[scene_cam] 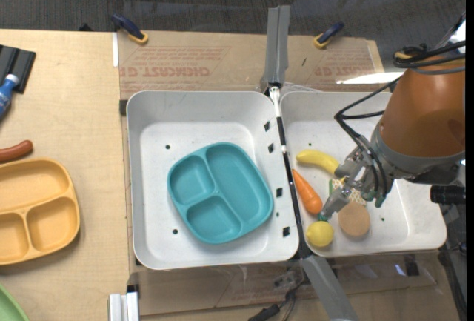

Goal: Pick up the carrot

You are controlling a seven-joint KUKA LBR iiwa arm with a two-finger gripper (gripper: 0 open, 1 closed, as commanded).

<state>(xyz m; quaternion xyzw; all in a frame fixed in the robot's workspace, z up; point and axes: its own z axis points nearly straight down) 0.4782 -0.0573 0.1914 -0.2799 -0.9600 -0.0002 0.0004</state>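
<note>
Grey carpet runs behind a pale wooden counter (67,97), part of it covered by a sheet of brown cardboard (222,64) held down with clamps, likely to give the bins a flat, steady base. Two shallow white bins sit on it side by side, touching along their inner walls. The left bin (148,127) holds a teal divided plate (219,192) lying flat near its middle, well apart from the work. The right bin (422,234) carries the small things, gathered toward its left half where the arm can reach them from the right.

Over that bin hangs the grey arm (429,119) with its orange band, cables looping off its wrist. Its claw (342,197) points down and to the left, low over the bin floor between the scattered items. Whether the claw is open or closed I cannot tell; the wrist and cables crowd it, and nothing shows between its tips.

At the far left of the counter lies a yellow divided tray (33,212).

Down in the right bin, the carrot (306,192) lies on the floor close to the left wall, just beside the claw. A banana (318,160) lies above it, a round tan piece (354,222) sits under the claw's right side, and a lemon (320,233) rests below the carrot. Judging by this, the carrot is not yet lifted.
</note>
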